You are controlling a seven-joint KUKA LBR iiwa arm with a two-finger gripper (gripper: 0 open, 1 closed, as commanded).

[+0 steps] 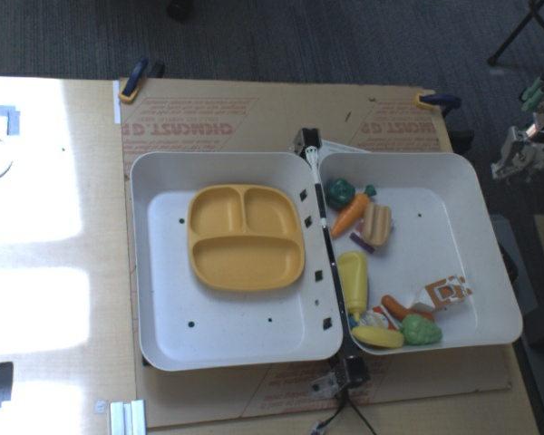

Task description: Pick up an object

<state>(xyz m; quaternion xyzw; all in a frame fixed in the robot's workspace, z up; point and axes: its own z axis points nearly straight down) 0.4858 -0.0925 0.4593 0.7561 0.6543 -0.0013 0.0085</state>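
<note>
Dark carpet surrounds a pale wooden worktop (54,243) where cardboard (254,116) underlies two white bins. Toward its left edge, the left bin (163,333) holds a yellow divided plate (247,236). Toward its right edge, the right bin (471,243) holds toy food along its left wall: an orange carrot (349,214), a yellow bottle (352,281), a banana (377,336) and green lettuce (422,330) near its front corner.

Hard glare washes out the counter (36,243) at nine o'clock; elsewhere the light is even, shadows soft, focus slightly soft.
</note>
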